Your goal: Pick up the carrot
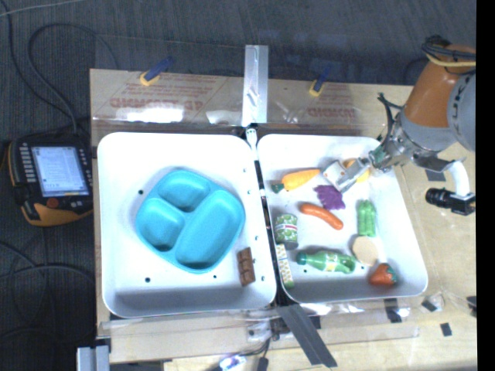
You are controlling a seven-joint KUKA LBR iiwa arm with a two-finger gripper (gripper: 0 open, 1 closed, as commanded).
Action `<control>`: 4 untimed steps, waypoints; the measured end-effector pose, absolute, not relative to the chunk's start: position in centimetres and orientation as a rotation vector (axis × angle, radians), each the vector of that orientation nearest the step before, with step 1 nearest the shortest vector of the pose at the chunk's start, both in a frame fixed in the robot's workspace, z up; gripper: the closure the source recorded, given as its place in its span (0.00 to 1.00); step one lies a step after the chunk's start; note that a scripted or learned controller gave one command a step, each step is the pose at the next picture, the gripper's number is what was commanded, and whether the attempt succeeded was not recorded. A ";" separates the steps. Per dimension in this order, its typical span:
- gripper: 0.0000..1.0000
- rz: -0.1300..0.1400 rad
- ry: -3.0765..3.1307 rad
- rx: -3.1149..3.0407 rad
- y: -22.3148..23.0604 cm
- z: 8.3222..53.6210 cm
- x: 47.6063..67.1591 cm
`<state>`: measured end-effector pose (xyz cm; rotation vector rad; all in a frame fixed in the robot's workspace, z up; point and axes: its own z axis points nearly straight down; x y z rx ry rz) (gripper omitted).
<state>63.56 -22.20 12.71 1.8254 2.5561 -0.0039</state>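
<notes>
The carrot (300,179), orange with a green stub at its left end, lies on its side in the upper left of the right bin (410,230). My gripper (350,174) hangs low over the bin's upper middle, just right of the carrot's thick end and above a purple bunch of grapes (331,197). Nothing is visibly held in it. The arm's orange band (428,99) rises beyond the bin's upper right corner.
The right bin also holds a red-orange sausage (321,216), a green vegetable (366,217), a green can (286,229), a green bottle (329,262), a beige round piece (365,248) and a red fruit (381,274). The left bin has a blue divided plate (190,219) and a chocolate bar (246,265).
</notes>
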 end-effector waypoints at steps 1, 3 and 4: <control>0.00 -0.005 2.718 1.567 -22.2 20.4 66.1; 0.00 0.006 2.744 1.509 -22.1 9.0 61.8; 0.00 0.004 2.813 1.392 -22.2 19.6 63.7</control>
